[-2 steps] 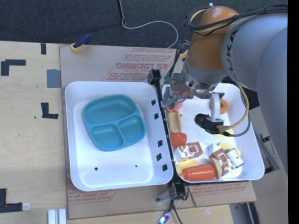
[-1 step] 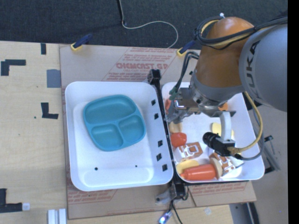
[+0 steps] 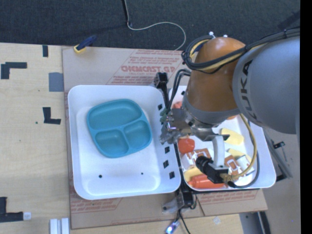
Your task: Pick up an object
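Beneath the arm [image 3: 229, 91], right bin [image 3: 265, 177], small orange and yellow objects [image 3: 200, 181]

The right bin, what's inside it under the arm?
In the right bin lie small orange, red and yellow objects; an orange piece sits nearest the wrist. The arm covers the bin's far half, so anything there is hidden.

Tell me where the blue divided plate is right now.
The blue divided plate lies in the left white bin, toward its upper half, left of the arm working over the right bin.
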`<state>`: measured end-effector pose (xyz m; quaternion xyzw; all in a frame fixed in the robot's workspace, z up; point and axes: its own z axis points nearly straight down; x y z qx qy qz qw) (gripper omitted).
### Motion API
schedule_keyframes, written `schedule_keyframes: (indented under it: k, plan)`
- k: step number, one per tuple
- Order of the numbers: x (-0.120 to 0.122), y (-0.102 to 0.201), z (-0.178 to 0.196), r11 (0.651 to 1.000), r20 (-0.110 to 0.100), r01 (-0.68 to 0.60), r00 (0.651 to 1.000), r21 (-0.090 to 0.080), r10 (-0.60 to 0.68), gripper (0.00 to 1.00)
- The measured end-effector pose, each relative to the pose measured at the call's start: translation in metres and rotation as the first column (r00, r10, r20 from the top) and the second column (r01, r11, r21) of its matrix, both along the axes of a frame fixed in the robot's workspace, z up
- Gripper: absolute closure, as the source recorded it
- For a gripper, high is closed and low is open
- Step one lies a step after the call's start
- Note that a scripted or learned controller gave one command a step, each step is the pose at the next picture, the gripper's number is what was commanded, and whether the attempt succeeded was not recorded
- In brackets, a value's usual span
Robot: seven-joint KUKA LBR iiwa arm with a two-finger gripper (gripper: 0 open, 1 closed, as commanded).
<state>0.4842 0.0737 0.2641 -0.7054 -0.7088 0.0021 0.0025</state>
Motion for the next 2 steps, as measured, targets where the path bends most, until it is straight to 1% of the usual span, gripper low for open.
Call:
schedule_keyframes:
  k: [1,2]
  plan:
    - [0.002,0.047,0.137,1.000,0.019,-0.004,1.000,0.004,0.004,1.00]
    - [0.002,0.038,0.280,1.000,0.023,0.002,1.000,0.004,-0.002,1.00]
